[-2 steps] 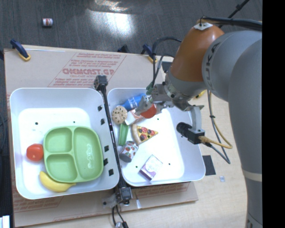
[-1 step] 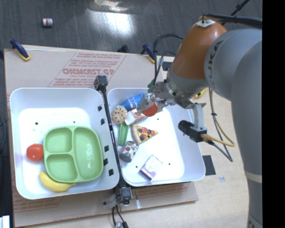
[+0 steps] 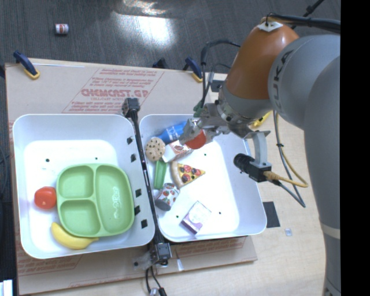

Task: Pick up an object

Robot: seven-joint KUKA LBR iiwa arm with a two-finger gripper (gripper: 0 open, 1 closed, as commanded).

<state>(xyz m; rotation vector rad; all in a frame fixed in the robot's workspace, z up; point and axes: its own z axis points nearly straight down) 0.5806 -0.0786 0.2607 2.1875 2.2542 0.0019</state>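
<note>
The gripper (image 3: 199,128) is seen over the right bin (image 3: 245,196), beside a red object (image 3: 196,141); its opening cannot be told; the pizza slice (image 3: 189,171) points right

Light was even and bright; glare streaked the dark floor (image 3: 144,7) at top, shadows were soft, and detail slightly blurred.

Light green three-compartment plastic tray (image 3: 97,200), red round tomato (image 3: 45,198), yellow curved banana (image 3: 71,236), tan cookie with dark chips (image 3: 154,148), yellow pizza slice with red dots (image 3: 189,172), blue crinkled packet (image 3: 172,132), two shallow white bins (image 3: 34,130), grey arm with orange band (image 3: 260,55)
</note>
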